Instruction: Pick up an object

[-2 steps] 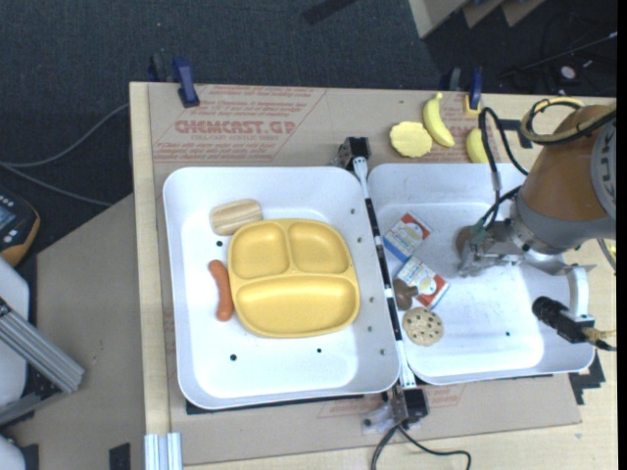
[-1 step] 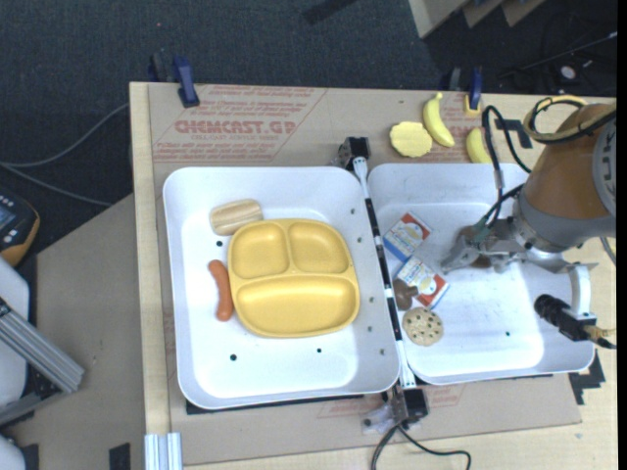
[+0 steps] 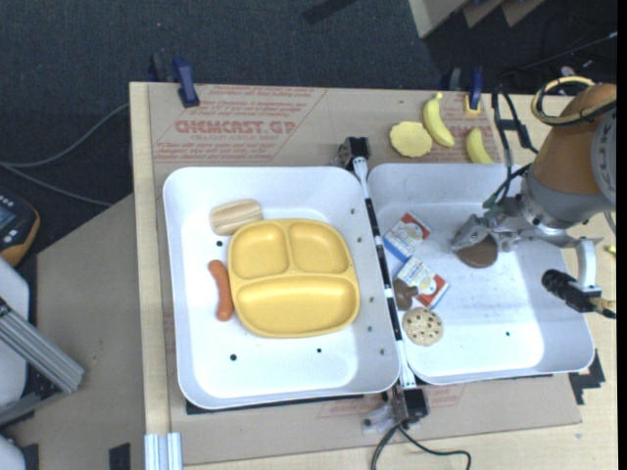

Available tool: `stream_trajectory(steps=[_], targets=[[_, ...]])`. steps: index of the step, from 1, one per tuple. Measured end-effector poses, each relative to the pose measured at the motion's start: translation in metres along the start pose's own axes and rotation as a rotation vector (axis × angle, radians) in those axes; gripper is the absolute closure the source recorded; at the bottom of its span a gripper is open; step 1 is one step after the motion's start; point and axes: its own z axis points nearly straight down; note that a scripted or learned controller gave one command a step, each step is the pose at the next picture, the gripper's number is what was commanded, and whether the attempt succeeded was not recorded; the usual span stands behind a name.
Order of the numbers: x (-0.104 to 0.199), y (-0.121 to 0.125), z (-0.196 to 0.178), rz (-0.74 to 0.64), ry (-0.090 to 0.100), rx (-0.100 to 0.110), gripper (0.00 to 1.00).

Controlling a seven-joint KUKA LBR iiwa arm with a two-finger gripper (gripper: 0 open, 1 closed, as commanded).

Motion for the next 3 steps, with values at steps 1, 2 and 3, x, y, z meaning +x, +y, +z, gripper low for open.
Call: stream_trajectory(steps=[1, 2, 3], targets=[[0.002, -0.001, -0.011, 0.0, 0.002, 0.0, 1.0], [0.08, 0.036, 0.0, -0.008, 0.002, 0.001, 1.0], [0.13, 0.012, -0.108, -0.006, 0.004, -0.007, 1.0]])
